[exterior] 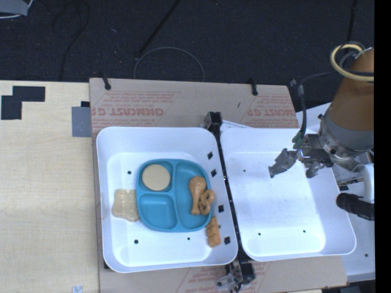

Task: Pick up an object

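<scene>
A blue divided plate (160, 214) lies in the left bin (116, 145). On it sit a round tan cookie (155, 177) and a brown pretzel-like piece (200, 195). A pale bread slice (125, 204) rests against the plate's left rim. A small brown piece (212, 231) lies just off the plate's lower right corner. My gripper (294, 163) hangs over the right bin (275, 249), near its upper right part, far from all these objects. Its fingers look spread apart with nothing between them.
A black divider (221, 182) runs between the two bins. Both bins sit on a cardboard sheet (183, 102) on the wooden bench. The arm's wrist and cables (351, 112) fill the right side above the right bin.
</scene>
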You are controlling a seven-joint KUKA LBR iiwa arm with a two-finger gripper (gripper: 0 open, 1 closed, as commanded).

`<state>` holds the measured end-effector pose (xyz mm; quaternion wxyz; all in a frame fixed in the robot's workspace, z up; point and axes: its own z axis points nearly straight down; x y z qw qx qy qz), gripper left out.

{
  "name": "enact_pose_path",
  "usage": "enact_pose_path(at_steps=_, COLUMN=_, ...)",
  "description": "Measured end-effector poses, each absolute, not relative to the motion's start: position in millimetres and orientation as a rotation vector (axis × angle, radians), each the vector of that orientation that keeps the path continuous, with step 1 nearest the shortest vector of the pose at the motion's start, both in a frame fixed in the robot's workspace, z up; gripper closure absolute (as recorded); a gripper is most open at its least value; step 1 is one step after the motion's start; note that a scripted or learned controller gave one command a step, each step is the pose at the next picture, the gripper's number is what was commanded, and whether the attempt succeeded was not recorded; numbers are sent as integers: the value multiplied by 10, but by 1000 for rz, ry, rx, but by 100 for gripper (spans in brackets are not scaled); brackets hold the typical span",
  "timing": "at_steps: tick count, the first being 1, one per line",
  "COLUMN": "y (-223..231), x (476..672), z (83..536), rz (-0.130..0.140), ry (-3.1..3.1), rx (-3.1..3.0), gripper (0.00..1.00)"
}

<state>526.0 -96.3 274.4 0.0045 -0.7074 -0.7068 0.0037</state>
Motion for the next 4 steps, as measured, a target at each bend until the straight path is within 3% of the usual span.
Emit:
enact_pose_path(at_steps=1, y=-964, x=5277, z=2792, rz=2, ry=-2222, rx=-2220, gripper=0)
enact_pose_path(at_steps=4, y=-1013, x=5075, z=1034, rz=8, ry=-2215, rx=-2216, gripper=0)
